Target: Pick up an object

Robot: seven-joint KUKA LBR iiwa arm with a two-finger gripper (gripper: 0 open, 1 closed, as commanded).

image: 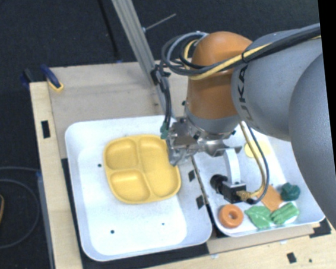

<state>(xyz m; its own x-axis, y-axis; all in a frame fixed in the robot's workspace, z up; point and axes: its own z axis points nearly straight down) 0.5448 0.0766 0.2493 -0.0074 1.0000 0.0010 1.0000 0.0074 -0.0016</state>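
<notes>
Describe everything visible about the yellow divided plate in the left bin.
The yellow plate looks like moulded plastic, roughly square with rounded corners and raised ridges splitting it into three compartments, all bare. It lies flat, right side up, slightly turned, in the upper right part of the left bin. The gripper sits at its right edge; whether it touches the rim cannot be told.

the arm (258, 85) hides much of the right bin (311, 220) and the end effector's (184, 144) fingertips.
</notes>
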